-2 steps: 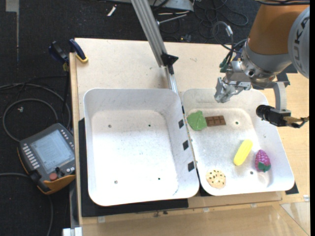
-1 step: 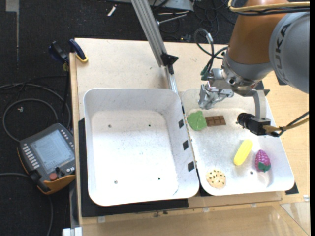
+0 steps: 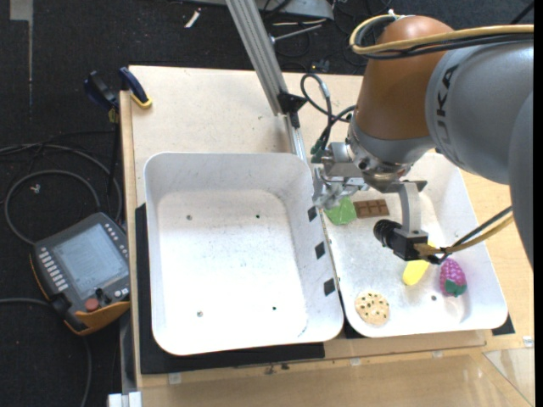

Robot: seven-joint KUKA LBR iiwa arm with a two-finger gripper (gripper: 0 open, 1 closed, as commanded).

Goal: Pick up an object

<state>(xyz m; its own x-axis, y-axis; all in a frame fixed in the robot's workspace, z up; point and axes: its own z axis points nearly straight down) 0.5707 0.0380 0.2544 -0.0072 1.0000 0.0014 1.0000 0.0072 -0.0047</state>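
In the right bin (image 3: 475,219), several small things lie. A green round piece (image 3: 342,214) sits at the bin's left wall, with a brown chocolate bar (image 3: 371,209) just to its right. Toward the front lie a yellow piece (image 3: 415,272), a magenta berry with a green top (image 3: 452,276) and a round speckled cookie (image 3: 372,308). My gripper (image 3: 329,195) hangs low over the bin's left wall, right above and partly covering the green piece. The big arm hides the back of this bin.
The left bin (image 3: 170,176) stands beside the right one, and their walls meet just under my gripper. A slanted metal strut (image 3: 259,45) rises from the bench behind the bins. A teach pendant (image 3: 81,265) lies on the floor at the left.
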